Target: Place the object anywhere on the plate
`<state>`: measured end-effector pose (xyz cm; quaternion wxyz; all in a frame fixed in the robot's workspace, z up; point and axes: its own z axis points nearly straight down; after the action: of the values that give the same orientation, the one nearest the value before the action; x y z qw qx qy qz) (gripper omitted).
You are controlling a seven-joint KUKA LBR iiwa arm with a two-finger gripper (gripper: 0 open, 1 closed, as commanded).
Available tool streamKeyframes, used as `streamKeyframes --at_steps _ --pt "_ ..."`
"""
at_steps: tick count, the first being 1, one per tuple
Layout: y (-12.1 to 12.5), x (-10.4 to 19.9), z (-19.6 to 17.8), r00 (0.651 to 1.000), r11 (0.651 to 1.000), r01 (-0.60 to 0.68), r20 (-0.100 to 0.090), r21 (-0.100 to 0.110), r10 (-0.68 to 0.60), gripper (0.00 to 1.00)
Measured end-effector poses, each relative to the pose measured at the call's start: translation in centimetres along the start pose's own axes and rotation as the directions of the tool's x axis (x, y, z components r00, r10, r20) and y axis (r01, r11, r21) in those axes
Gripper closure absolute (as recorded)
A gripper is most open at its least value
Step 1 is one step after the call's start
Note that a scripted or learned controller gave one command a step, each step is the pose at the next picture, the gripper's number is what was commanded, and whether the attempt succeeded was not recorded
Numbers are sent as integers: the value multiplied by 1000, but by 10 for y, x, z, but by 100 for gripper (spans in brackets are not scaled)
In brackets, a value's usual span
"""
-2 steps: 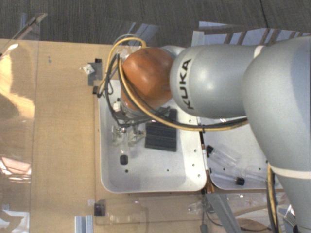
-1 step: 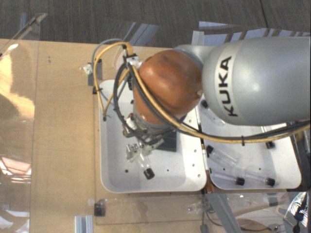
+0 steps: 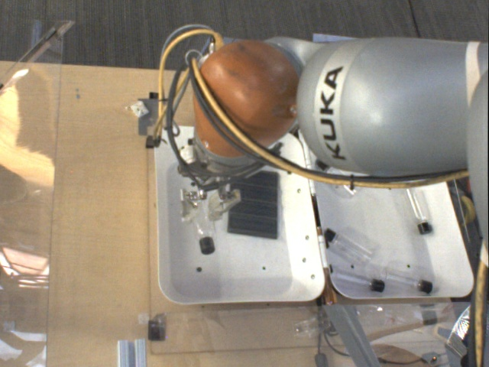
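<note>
A dark ribbed square plate (image 3: 257, 205) lies in the left white bin (image 3: 176, 281), toward its right side. A clear tube with a black cap (image 3: 205, 243) lies on the bin floor just left of the plate. My gripper (image 3: 208, 203) hangs low under the orange wrist band, right above the upper end of the tube and beside the plate's left edge. Its fingers (image 3: 189, 203) stand apart, so it is open, with the tube's clear body below the gap and nothing pinched. The wrist hides the gripper's upper part and the back of the bin.
The right white bin (image 3: 458, 281) holds several more clear tubes with black caps (image 3: 397, 283). The big grey arm (image 3: 382, 105) spans the back of both bins. Bare wooden bench (image 3: 92, 205) lies left of the bins.
</note>
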<state>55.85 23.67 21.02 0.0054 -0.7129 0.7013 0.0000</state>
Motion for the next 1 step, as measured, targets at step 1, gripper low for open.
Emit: streamKeyframes --at_steps 1 --pt "-70 2 -35 970 970 -243 0 1 243 100"
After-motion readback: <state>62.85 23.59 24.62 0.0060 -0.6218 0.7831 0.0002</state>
